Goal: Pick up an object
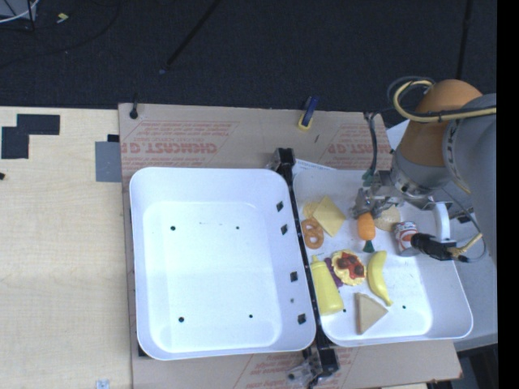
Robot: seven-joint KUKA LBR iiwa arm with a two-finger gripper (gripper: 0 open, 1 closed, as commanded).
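My gripper (367, 203) hangs over the back part of the right bin (438, 314), reaching in from the right. Directly below it lies a small orange carrot-like piece (366, 228), very close to the gripper's tip; whether they touch is not visible. A yellow cheese wedge (328, 215) and a brown pretzel (313, 233) lie to its left. A small red and white can (405, 236) stands to its right.
Nearer the front of the right bin lie a banana (379, 276), a pizza-like toy (349, 267), a long yellow piece (327, 289) and a tan wedge (369, 312). The left bin (154, 217) sits beside it, a black clip strip (293, 241) between them.
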